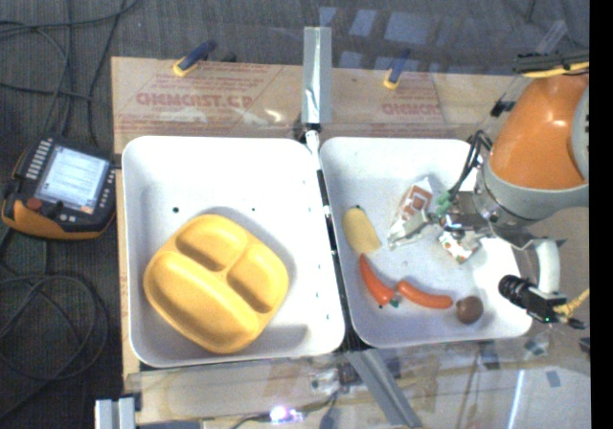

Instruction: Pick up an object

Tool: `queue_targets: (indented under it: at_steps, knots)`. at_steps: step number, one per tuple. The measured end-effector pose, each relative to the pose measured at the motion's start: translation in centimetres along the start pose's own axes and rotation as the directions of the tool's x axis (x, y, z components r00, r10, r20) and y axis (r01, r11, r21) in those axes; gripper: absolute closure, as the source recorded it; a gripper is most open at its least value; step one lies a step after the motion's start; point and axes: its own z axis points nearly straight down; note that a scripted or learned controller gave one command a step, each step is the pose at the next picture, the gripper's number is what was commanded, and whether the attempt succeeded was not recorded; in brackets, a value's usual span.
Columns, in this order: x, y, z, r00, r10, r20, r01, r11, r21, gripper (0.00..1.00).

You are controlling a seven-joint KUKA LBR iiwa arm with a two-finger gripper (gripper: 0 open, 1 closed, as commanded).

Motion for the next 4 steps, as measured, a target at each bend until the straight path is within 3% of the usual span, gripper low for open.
queue_targets:
  at_steps: [1,2,3,4]
  knots:
    - [-2.1,6.7,1.1,1.0,0.016,0.0,-0.016,1.0,-0.001,0.0]
    - [-4.3,11.0,12.5,0.998,0.066,0.003,-0.066,0.998,-0.003,0.0]
    - [-4.5,11.0,11.9,0.998,0.068,0.004,-0.068,0.998,-0.001,1.0]
    - [-1.2,10.5,0.2,0.976,0.219,0.003,-0.219,0.976,-0.001,1.0]
